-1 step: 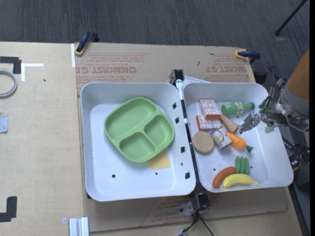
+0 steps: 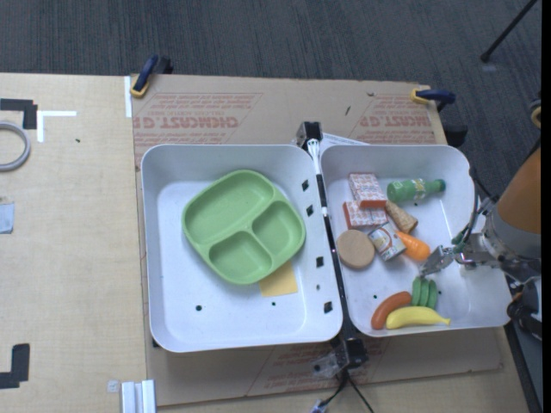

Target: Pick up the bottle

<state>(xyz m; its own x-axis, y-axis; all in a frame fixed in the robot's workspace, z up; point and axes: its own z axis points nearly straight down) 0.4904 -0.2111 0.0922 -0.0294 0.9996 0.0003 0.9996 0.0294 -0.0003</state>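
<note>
In the right bin (image 2: 482, 312), the green bottle (image 2: 416, 188) lies on its side near the far wall, while the gripper (image 2: 441, 260), apparently released, should approach across its body, clear of the neighbouring carrot (image 2: 411, 244).

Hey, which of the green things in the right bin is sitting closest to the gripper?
The green beans, just below the gripper and beside the banana. The green bottle lies farther off, near the bin's far wall.

Red upside-down print on cardboard (image 2: 224, 114), seemingly "CHEMAST"
</note>
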